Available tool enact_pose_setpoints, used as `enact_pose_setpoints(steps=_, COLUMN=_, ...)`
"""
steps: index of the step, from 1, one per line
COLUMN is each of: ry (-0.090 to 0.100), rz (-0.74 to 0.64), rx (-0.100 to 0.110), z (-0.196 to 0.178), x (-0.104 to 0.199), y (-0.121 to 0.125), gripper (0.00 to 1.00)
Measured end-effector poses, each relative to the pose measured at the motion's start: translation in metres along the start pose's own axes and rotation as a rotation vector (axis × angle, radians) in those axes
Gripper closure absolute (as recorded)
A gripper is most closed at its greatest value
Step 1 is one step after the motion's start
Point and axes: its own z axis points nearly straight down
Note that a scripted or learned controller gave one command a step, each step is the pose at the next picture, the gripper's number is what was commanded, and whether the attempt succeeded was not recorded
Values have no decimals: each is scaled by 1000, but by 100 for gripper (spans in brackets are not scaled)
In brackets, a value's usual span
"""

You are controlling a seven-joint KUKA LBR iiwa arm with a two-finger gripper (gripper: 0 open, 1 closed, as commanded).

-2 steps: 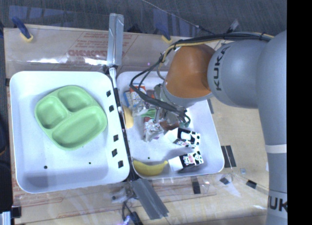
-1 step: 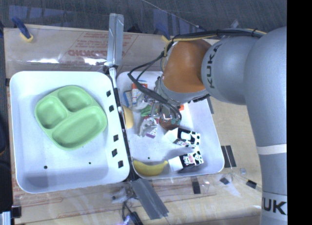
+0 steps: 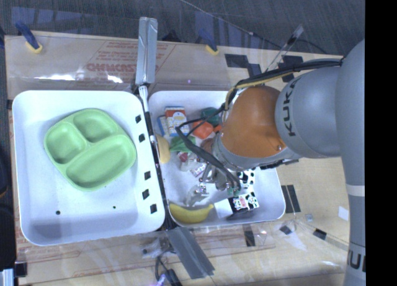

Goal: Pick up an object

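Banana [image 3: 191, 213], curved and smooth, lies beneath the metal jaws [image 3: 200, 194], whose grip I cannot tell.

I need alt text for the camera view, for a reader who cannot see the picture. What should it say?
A grey and orange robot arm reaches from the right, low over the right white bin, which holds a banana, a small carton and other cluttered items. The left white bin holds a green divided plate.
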Motion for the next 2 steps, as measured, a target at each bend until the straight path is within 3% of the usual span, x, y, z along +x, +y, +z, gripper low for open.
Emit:
enact_pose_setpoints(steps=1, ry=-1, rz=53, rx=0, z=-1, x=-61, y=20, gripper=0)
enact_pose_setpoints(steps=2, ry=3, rz=182, rx=0, z=1, x=-36, y=15, gripper=0)
